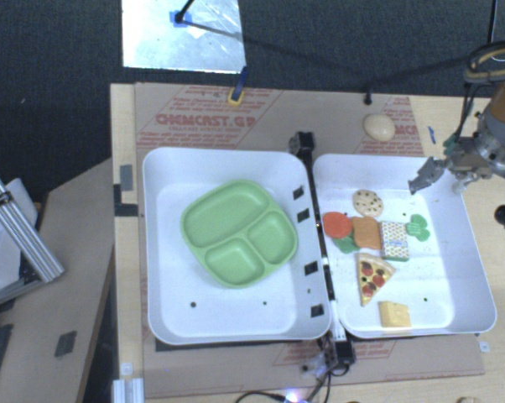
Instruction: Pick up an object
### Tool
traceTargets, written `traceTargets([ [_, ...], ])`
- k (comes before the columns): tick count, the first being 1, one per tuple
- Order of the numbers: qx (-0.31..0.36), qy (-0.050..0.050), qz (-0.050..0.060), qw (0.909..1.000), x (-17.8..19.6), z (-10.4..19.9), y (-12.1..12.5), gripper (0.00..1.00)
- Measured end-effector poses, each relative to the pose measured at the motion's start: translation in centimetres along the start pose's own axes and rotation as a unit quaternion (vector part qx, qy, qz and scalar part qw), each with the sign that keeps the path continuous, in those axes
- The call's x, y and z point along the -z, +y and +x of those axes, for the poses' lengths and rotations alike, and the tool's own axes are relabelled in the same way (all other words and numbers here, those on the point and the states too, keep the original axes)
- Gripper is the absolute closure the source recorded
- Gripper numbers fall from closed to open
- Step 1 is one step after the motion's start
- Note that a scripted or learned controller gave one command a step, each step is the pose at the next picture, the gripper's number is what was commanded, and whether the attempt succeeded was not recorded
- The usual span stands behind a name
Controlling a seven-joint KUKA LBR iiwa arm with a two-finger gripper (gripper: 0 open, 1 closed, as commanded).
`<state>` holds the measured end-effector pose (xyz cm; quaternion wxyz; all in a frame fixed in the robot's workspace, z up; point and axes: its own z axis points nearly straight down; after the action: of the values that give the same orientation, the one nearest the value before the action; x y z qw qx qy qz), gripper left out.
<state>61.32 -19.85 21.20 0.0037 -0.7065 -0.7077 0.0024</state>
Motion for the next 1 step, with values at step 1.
traceTargets([
  [1, 0.001, -0.001, -0.005, 1.0000, 0.61, 0.03, 0.26, 0.00],
])
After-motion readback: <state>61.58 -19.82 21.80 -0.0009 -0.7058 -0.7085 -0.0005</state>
